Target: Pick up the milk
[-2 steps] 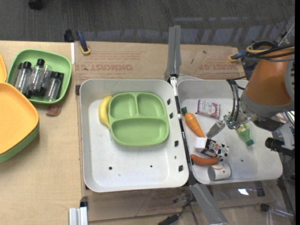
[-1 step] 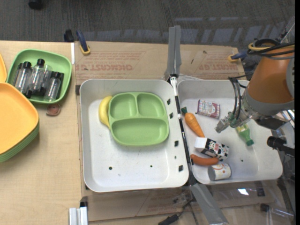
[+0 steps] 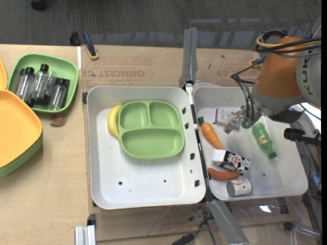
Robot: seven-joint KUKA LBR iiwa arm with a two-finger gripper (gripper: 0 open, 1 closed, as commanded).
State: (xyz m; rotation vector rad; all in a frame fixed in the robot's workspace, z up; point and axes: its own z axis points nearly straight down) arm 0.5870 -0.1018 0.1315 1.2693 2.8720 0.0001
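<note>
Right bin crowded, milk low and central

Roughly mid-bin, the milk carton (image 3: 232, 161) lies on its side in the right bin (image 3: 291, 180) — a small white box with black cow patches. A carrot (image 3: 210, 134) lies just above it, a sausage (image 3: 223, 174) touches its lower edge, and a grey can (image 3: 239, 186) lies just below, close to the bin's front rim. Little open floor on those sides; bare white floor opens to the carton's right.

Gripper (image 3: 238, 122) hangs over the bin's upper middle, apart from the carton, near a small printed packet (image 3: 223, 117). Whether its fingers are apart or together — cannot tell. A green plastic bottle (image 3: 263, 139) lies tilted just to its right.

Left bin (image 3: 102, 182): smooth green divided plate (image 3: 150, 129), rounded corners, overlapping a yellow banana (image 3: 113, 120). Broad bare floor below the plate.

Bench at left: green tray (image 3: 69, 70) of dark-capped vials (image 3: 41, 86), stacked orange plates (image 3: 18, 131).
</note>
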